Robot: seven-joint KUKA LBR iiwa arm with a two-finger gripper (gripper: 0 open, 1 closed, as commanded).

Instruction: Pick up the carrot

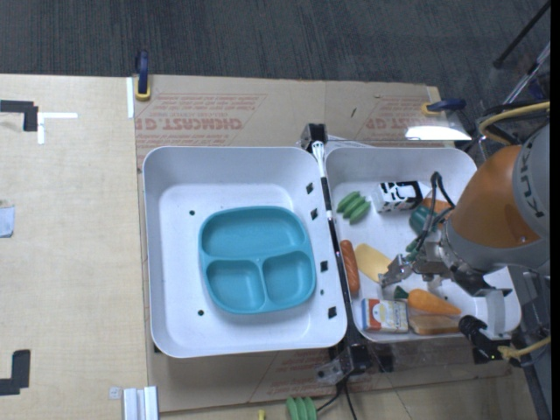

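**A:** Your carrot (432, 303) lies low in the right bin (395, 157), orange, lengthwise across, its thicker end toward the middle of the bin and its tip running under the arm (499, 213). Just below it, touching or nearly so, you have a tan slab like a slice of bread (430, 324), and to its left a small carton (385, 315) with a red and white label.

**B:** And the gripper?

**A:** The gripper (395, 273) hangs just above and left of the carrot's thick end. You can see its two dark fingers parted, with nothing between them. They are close to the carrot, but whether they touch it you cannot tell from this angle.

**B:** What else sits near?

**A:** A yellow wedge like cheese (372, 261) just left of the fingers, a reddish sausage (350, 266) along the bin's left wall, a green ridged piece (353, 206) higher up, and a black and white box (399, 193) near the top.

**B:** The other bin?

**A:** The left bin (166, 261) holds a teal plate (257, 259) with three compartments, well apart from your carrot.
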